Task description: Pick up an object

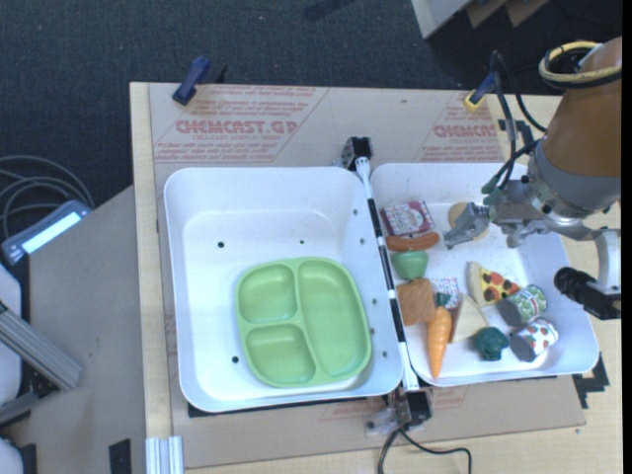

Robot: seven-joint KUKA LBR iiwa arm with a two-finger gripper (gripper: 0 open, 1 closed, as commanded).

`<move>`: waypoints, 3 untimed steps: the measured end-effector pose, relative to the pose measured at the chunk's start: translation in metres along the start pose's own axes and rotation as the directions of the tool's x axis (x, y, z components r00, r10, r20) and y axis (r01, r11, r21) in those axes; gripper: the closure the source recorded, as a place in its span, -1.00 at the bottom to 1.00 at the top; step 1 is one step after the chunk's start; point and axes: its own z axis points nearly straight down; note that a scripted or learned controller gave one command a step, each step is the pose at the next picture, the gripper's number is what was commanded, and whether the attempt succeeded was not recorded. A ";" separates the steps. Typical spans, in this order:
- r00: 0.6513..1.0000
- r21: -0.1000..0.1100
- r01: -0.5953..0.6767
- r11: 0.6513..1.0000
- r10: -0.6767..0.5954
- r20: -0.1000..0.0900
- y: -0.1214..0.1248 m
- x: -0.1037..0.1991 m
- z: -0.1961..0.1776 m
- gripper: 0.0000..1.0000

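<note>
No single object is named by the task, so any of the toy foods in the right bin may be taken. They are crowded toward that bin's centre and its six o'clock side: a hot dog with a small packet just above it at twelve o'clock, a green pepper below, a piece of toast, a carrot, a pizza slice, a dark green piece and a red-and-white cup.

The gripper is seen low over the bin's twelve o'clock part, beside a tan piece; nothing is seen between its fingers, and whether they are open or closed cannot be told.

The step in hand is judged to be the approach, with no object lifted yet. The next move calls for the fingers to be centred over one piece that is set apart from its neighbours, then lowered and closed.

To the nine o'clock side, a green divided plate is held by the left bin. On the brown board beneath, "CHEMCAST" is printed in red; the smaller lines cannot be read.
</note>
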 end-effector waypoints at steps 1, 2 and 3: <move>1.000 0.003 -0.001 1.000 0.001 -0.001 -0.049 -0.001 0.094 -1.00; 1.000 0.002 -0.001 1.000 0.001 -0.001 -0.056 -0.004 0.152 -1.00; 1.000 -0.001 0.000 1.000 0.000 0.001 0.055 -0.045 0.126 -1.00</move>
